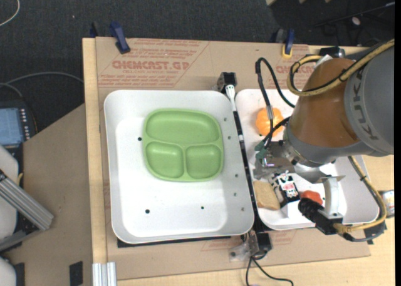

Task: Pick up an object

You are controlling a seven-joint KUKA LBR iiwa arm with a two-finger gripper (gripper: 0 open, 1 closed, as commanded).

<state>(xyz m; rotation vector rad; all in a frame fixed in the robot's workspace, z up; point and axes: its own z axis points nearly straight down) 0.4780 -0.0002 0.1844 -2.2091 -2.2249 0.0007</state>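
The arm's orange and grey wrist covers most of the right bin [247, 100]. My gripper [268, 161] reaches down near that bin's left wall. An orange ball [265, 120] lies just behind it, partly hidden by a black cable. In front of the gripper lie a tan, bread-like piece [267, 198], a small white and black item with red marks [287, 187], and a red object [311, 197]. Nothing is visibly held. The rest of the right bin's contents are hidden under the arm.
The left bin [125, 203] holds a green divided plate [183, 144] in its upper middle. A black rail [238, 131] separates the two bins. Blue clamps [119, 36] and yellow-blue clamps [288, 42] grip the bench's far edge. Cables loop over the arm.
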